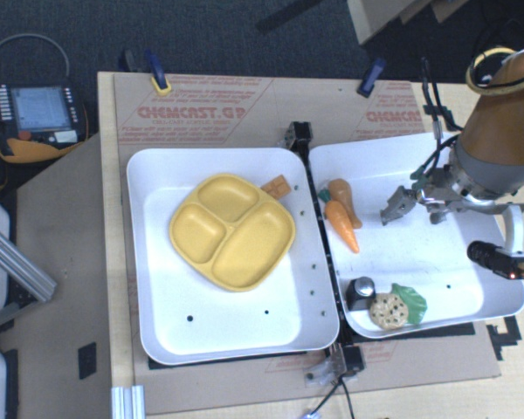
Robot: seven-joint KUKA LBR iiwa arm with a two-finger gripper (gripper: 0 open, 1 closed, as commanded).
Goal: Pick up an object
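Nearest, at the front rim of the right shallow white bin (pixel 498 308): a round speckled tan cookie (pixel 388 310) touching a crumpled green leafy piece (pixel 412 301), with a small black-and-silver round item (pixel 361 291) just beside them on the left. Further back, by the divider, an orange toy carrot (pixel 341 226) lies beside a tan-brown elongated piece (pixel 341 196), the two touching. The gripper (pixel 413 202) hangs over the right bin's middle, well right of the carrot; its fingers stand spread apart, nothing between them. Left shallow white bin (pixel 157 312): a yellow three-compartment plastic plate (pixel 232 231), a small brown block (pixel 277 186) at its far edge. Both bins sit on a cardboard-covered counter (pixel 236 103).
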